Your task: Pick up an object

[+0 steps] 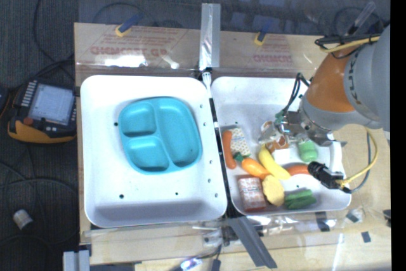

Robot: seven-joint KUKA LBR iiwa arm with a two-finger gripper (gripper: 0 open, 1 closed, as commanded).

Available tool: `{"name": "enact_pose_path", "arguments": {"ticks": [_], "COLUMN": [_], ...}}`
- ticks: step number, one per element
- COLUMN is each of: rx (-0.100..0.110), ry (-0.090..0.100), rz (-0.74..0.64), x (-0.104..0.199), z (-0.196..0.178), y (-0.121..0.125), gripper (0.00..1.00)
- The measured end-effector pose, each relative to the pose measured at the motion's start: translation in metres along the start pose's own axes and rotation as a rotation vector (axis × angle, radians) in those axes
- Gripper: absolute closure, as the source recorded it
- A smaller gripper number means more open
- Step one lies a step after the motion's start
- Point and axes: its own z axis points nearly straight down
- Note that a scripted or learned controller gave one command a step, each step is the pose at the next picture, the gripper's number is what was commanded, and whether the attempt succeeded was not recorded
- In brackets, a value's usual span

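Over in the right bin [254, 89] the end effector [288, 130] sits low above the pile of toy food, and I honestly can't tell its state from up here. Closest to it are a green block [307, 151] toward the bin's right wall and a yellow banana [274, 163] just beside it; they look like light, stiff, slick plastic, so I'd pinch the banana across its narrow middle. Same bin also holds an orange carrot [254, 167], a brown box [250, 192] and a green pickle-ish thing [299, 199] along the near edge, while the left bin [108, 200] just carries a blue divided plate [158, 134].
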Motion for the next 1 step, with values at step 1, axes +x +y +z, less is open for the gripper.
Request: {"name": "enact_pose_path", "arguments": {"ticks": [1], "rx": [0.013], "ry": [-0.004], "rz": [0.07], "x": [0.0111], "z": [-0.1516], "y": [0.0145], "gripper": [1.0]}}
